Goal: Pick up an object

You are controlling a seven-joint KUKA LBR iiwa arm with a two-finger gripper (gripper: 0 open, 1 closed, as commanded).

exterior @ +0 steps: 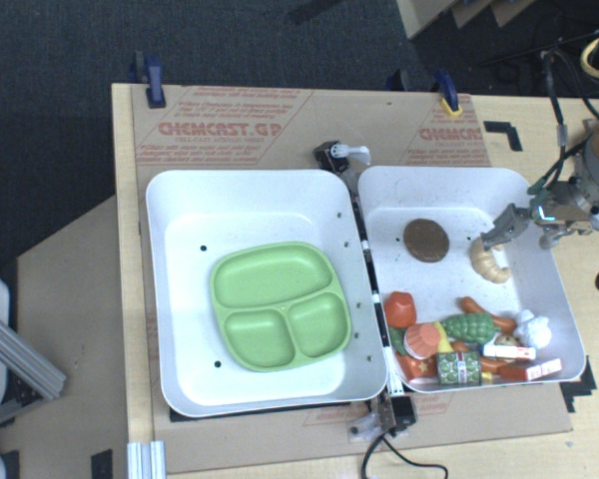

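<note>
My gripper (494, 236) reaches in from the right over the right bin (449, 190), its tip just above a cream, croissant-like toy (492, 262). Left of it a brown round disc (425, 239) lies flat on the bin floor. At the bin's front sits a pile of toy food: a red pepper (399, 308), a green knobbly piece (468, 328), a small green can (459, 368) and a white item (533, 329). Nothing shows in the gripper's hold.
The left bin (180, 267) holds a green divided plate (279, 304). A black and white clip (339, 155) sits at the back between the bins. Blue and yellow clamps (152, 76) pin the cardboard bench cover. Cables hang at the right (559, 118).
</note>
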